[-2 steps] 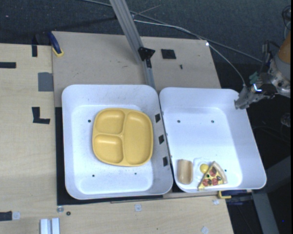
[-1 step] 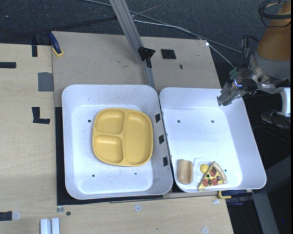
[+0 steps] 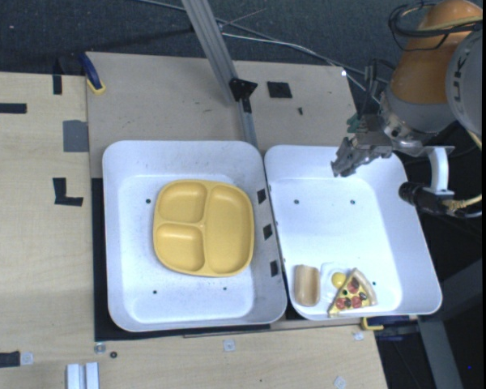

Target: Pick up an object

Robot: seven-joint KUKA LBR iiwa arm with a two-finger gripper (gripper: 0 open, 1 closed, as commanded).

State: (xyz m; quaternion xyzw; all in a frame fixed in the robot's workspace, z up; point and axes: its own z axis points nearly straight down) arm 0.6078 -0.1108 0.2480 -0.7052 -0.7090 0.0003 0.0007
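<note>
1. The gripper (image 3: 346, 163) hangs over the far edge of the right bin (image 3: 405, 225), nothing between its fingers; open or closed, I cannot tell
2. A tan block (image 3: 306, 285) and a pizza-slice toy (image 3: 353, 292) lie side by side at that bin's near edge, well apart from the gripper
3. A yellow divided plate (image 3: 203, 228) sits in the left bin (image 3: 130, 217)

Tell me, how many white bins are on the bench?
2. The left bin holds a yellow divided plate. The right bin holds a toy pizza slice and a small tan piece near its front edge.
</note>
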